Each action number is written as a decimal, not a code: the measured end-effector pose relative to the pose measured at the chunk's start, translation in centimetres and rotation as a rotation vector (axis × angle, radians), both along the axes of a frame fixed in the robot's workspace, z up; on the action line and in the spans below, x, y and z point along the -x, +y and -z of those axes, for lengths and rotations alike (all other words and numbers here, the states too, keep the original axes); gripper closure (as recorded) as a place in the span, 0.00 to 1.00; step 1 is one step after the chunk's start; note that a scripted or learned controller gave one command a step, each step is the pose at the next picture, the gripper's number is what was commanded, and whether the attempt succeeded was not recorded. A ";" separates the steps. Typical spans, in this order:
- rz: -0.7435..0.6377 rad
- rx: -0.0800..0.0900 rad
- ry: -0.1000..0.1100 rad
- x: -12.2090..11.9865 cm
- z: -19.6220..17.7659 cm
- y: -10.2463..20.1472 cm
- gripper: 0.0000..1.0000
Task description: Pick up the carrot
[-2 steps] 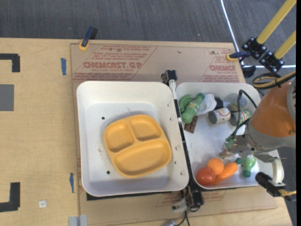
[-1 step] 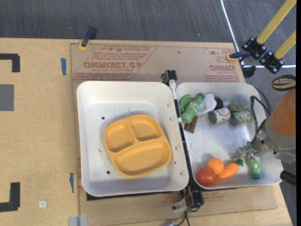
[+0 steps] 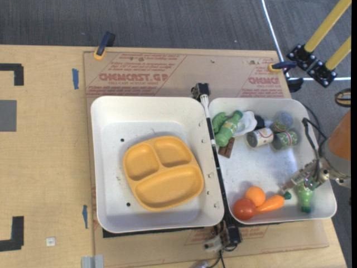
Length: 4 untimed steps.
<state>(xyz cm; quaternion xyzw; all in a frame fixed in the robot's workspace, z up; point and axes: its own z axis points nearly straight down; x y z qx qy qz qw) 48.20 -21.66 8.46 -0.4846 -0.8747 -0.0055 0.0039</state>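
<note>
Dark grey carpet lies behind a pale wooden tabletop (image 3: 44, 166), on which a sheet of printed cardboard (image 3: 184, 71) carries two shallow white bins side by side. In the left bin (image 3: 106, 121) sits an orange divided plate (image 3: 163, 172) with three compartments. At the near edge of the right bin (image 3: 326, 208) lies the carrot (image 3: 270, 204), with its green top pointing right, touching a small orange fruit (image 3: 255, 195) and a red tomato (image 3: 244, 208) on its left. Along the far side of that bin are green vegetables (image 3: 224, 127), a small can (image 3: 259, 138) and other small items. The gripper (image 3: 310, 177) hangs over the bin's right side, near a green item (image 3: 305, 197), just right of the carrot and apart from it; I cannot tell its state.
</note>
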 end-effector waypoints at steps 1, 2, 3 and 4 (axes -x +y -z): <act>-0.301 0.012 -0.006 0.1 0.0 -0.6 1.00; -0.600 0.014 -0.009 0.1 0.0 -0.7 1.00; -1.242 0.015 -0.015 0.1 0.0 -0.6 1.00; -1.568 0.010 -0.015 -1.1 0.0 -0.6 1.00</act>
